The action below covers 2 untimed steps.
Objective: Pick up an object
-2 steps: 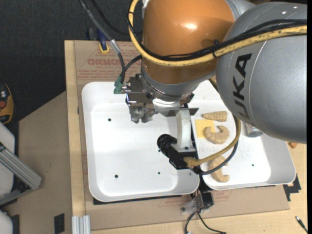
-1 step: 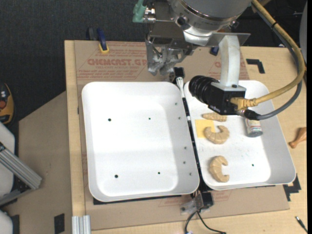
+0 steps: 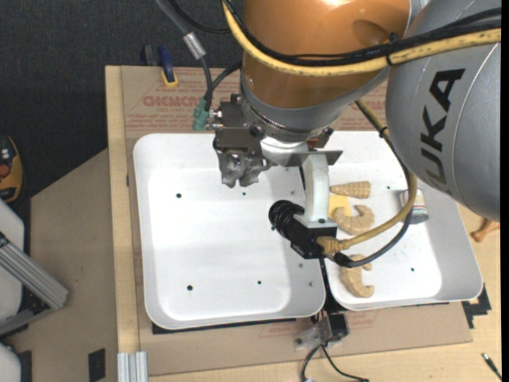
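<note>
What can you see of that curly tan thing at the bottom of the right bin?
The curved tan piece looks like pale moulded plastic, matte, bent like a hook. It lies flat on the floor of the right white bin, close to the front left corner. A yellowish cable crosses above its upper end; contact cannot be told.

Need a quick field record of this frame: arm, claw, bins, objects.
arm: reaches in from the right, orange band over the bins
claw: above the left bin's upper part, nothing seen in it
left bin: white, shallow
right bin: holds tan pieces
base: cardboard sheet under both bins
</note>
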{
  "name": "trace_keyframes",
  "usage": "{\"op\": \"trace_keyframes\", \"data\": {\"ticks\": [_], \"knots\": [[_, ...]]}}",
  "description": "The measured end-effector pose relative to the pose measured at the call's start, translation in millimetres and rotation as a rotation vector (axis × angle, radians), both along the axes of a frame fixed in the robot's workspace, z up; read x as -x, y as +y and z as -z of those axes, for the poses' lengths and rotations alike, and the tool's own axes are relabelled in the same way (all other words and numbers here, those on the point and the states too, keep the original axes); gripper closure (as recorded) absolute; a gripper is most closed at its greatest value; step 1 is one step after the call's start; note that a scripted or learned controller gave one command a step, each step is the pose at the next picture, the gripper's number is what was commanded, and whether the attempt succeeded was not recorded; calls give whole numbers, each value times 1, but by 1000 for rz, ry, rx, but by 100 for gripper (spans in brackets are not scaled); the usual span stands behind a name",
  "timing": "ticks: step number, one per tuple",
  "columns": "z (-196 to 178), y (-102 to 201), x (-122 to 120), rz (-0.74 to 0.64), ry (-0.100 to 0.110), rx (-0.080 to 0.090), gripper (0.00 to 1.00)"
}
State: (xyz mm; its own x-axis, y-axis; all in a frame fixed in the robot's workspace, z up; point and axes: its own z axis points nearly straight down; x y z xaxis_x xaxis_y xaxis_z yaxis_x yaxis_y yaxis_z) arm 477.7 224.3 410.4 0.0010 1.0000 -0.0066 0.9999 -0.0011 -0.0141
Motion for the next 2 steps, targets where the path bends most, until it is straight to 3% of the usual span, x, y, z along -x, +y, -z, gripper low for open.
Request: {"op": "trace_keyframes", "data": {"ticks": [1, 2], "knots": [[-133, 0, -2, -3, -30, -14, 100], [59, 0, 0, 1, 2, 1, 100]]}}
